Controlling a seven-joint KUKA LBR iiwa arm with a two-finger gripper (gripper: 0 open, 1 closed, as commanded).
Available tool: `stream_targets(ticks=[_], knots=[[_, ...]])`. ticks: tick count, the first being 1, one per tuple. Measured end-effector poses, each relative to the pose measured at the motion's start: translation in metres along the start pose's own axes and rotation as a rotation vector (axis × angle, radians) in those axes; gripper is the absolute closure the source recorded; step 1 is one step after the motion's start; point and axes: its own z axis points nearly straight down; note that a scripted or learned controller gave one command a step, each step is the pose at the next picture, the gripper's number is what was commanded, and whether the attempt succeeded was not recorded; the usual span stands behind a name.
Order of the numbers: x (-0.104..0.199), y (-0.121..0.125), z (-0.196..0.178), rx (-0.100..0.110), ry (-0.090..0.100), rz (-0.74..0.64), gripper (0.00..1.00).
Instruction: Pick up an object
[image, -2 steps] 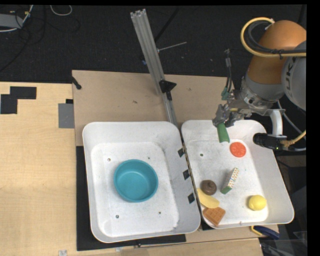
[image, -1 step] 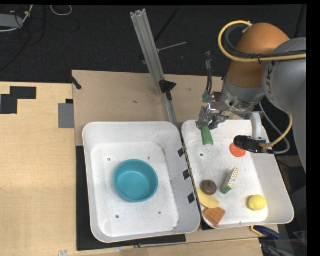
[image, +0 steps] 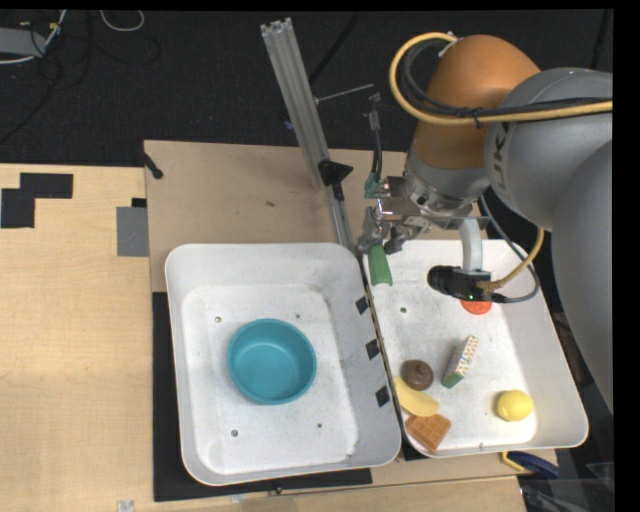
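Arm (image: 560, 150): bulky grey rounded casing. Orange band (image: 478, 85) above wrist, glossy, dome-shaped. Yellow cable (image: 420, 50) looping over the orange band. Gripper (image: 385, 228): small metallic assembly, dark fittings. Black module with red light (image: 462, 282) hanging beneath wrist.

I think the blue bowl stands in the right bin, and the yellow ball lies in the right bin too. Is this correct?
Not quite. The camera view shows the blue bowl in the left bin, not the right one. The yellow ball does lie in the right bin.
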Motion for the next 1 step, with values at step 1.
stream_targets(ticks=[1], knots=[[0.0528, 0.0076, 0.0137, 0.002, 0.000, 0.001, 1.00]])
